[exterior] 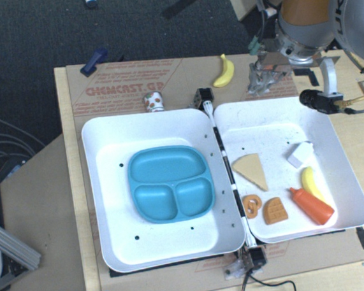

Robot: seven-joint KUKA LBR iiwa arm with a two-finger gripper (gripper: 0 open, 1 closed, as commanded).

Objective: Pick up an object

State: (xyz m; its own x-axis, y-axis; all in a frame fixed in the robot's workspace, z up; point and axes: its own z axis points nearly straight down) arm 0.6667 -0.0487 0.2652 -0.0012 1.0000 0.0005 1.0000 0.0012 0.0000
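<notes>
The things you can pick lie in the right bin (pixel 336 152). There is a tan wedge (pixel 251 170) near the middle wall, a small pretzel (pixel 252 204) and a brown cracker-like piece (pixel 275 211) toward the near edge, a white block (pixel 300 154) on the far right side, and a yellow banana (pixel 311 182) that lies touching an orange bottle (pixel 313 206).

All of them look like small toy pieces, so I judge them light and stiff, and not fragile. The orange bottle seems the best choice for you: it is long and round, so take it across its body near the middle. Its smooth surface may slip, and the banana beside it leaves little room for a finger on that side. The wedge and the cracker piece lie flat and thin, and I think fingers will slide over them. The white block stands free, with space around it, so it is a good second choice.

The left bin (pixel 102 181) holds a blue divided plate (pixel 170 182). Another banana (pixel 224 72) lies on the bench behind the bins.

The gripper (pixel 266 79) hangs above the bench behind the right bin, well apart from every object. It holds nothing that I can see, and how wide it stands I cannot tell from here.
</notes>
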